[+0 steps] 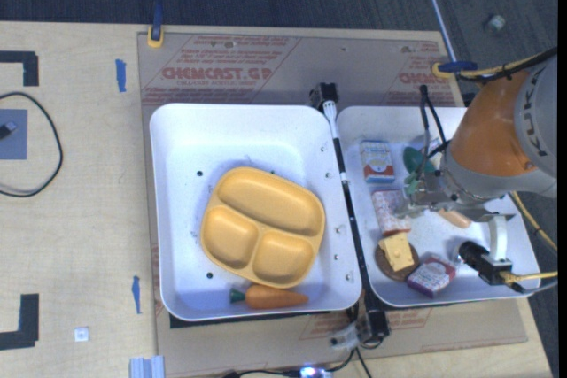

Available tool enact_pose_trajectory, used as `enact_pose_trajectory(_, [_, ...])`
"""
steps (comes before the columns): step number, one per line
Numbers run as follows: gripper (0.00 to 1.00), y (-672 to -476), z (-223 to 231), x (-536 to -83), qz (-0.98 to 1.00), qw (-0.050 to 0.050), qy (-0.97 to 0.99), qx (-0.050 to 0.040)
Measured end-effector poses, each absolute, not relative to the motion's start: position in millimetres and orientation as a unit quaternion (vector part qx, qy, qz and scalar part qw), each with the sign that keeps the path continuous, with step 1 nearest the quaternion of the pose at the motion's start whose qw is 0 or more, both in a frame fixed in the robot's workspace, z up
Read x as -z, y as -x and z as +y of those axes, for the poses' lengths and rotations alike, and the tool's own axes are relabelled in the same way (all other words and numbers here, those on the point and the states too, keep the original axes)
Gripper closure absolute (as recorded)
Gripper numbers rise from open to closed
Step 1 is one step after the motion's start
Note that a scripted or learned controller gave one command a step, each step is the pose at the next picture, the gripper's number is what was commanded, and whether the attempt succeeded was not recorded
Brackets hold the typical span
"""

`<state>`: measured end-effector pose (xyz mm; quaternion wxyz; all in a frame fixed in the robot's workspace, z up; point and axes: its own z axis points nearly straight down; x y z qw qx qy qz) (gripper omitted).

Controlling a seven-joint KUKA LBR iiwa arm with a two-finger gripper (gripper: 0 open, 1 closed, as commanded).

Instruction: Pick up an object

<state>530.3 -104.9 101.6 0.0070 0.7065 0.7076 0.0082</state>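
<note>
- The hand (425, 195) is hanging low over the middle of the right bin (523, 266), reaching in from the right; whether it is spread or pressed together cannot be told from this view.
- Just under and beside the hand, a small packet with a pink speckled face (387, 210) is lying flat on the bin floor, near the bin's left wall.
- A small carton with a red and blue label (377, 160) is sitting above the packet, toward the far side of the bin.
- A green object (414, 159) is lying right of the carton, partly hidden by the arm's cables.
- A yellow cheese-like wedge (399, 252) is resting on a brown round piece (387, 264) near the bin's front.
- A purple-topped block (431, 277) is lying just right of them.
- In the left bin (177, 137), a yellow divided plate (262, 226) is lying tilted, with a toy carrot (270, 297) in front of it.
- Both bins are sitting on the desk (71, 235).
</note>
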Motion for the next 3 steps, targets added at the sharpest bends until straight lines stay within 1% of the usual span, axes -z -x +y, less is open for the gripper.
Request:
enact_pose_trajectory(1, [0.00, -530.2, -105, -101, 0.708, 0.007, -0.707, -0.0079])
enact_pose_trajectory(2, [0.00, -490.2, -100, -86, 0.707, 0.002, -0.707, -0.0012])
enact_pose_trajectory(3, [1.00, -492.3, -100, -97, 0.707, 0.005, -0.707, -0.0028])
